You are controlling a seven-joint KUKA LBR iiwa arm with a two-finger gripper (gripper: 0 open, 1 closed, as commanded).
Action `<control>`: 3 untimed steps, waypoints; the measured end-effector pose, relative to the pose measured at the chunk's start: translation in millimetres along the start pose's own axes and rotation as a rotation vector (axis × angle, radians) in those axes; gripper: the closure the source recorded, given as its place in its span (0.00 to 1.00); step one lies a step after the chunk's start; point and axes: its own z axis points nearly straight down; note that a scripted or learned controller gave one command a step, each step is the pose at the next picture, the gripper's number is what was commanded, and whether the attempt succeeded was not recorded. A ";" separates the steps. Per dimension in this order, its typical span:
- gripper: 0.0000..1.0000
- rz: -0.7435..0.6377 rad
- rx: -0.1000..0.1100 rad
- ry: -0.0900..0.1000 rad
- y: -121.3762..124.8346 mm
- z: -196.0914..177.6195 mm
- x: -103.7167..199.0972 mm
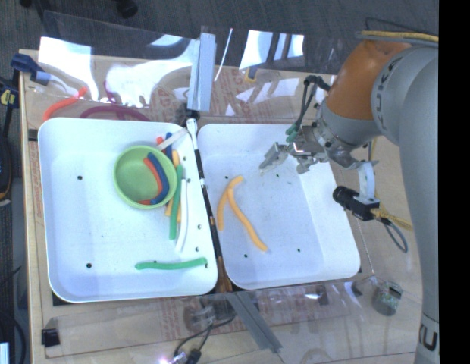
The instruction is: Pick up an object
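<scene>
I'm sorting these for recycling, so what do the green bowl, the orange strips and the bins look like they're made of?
Green bowl: probably matte plastic, with uniform colour and no shine.
Orange strips: likely soft rubber or flexible plastic, since they lie bent and curved.
Bins: apparently smooth white plastic, with moulded rounded corners; the exact material is unclear.

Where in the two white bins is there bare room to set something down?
Left white bin: bare along its left side, beside the green bowl. Right white bin: bare floor right of the orange strips. Crowded: the sticks by the divider, and under the tool.
</scene>
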 end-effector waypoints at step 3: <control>1.00 -0.100 -0.003 -0.004 16.1 94.3 73.8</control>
